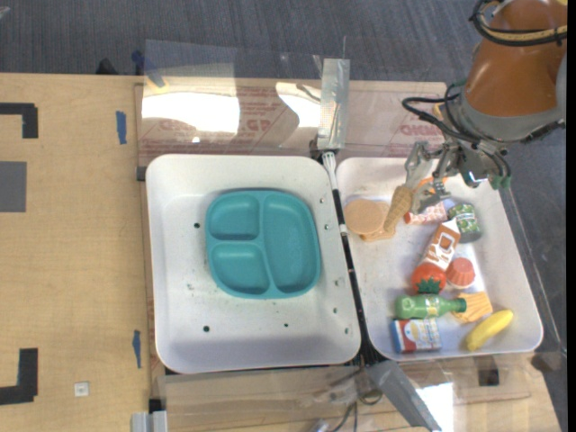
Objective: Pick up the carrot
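Nearest the camera in the right bin [526,268] lie a small carton [416,334] and a banana [489,328], with a green bottle [432,307] just behind. Past them sit a tomato [429,278], an orange juice box [442,242] and a green can [466,221]. In the left bin [171,241] rests a teal tray [264,241]. The carrot [397,209] lies tilted against a tan disc [365,217] near the far left of the right bin. The gripper [430,171] hangs over the carrot's upper end, fingers spread apart, nothing between them.
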Tool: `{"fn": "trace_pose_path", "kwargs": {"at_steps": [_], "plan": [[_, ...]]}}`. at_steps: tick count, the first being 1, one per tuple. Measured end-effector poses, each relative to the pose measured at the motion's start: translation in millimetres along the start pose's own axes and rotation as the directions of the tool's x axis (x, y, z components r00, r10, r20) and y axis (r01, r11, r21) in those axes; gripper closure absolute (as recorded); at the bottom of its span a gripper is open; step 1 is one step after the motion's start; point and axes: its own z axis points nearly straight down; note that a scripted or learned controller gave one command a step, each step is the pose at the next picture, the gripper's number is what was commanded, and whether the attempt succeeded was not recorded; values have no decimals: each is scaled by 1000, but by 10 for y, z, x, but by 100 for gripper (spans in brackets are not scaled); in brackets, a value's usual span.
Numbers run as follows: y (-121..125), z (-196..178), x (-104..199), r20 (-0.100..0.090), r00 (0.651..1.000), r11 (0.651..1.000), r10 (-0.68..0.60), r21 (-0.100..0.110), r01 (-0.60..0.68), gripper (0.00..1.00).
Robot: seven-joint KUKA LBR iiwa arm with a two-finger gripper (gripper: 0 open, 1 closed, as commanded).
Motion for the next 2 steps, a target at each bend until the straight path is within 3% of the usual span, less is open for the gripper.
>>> {"fn": "trace_pose_path", "kwargs": {"at_steps": [1, 2], "plan": [[351, 219, 295, -9, 982, 982, 188, -3, -188, 100], [719, -314, 634, -3, 969, 969, 246, -4, -246, 100]]}}
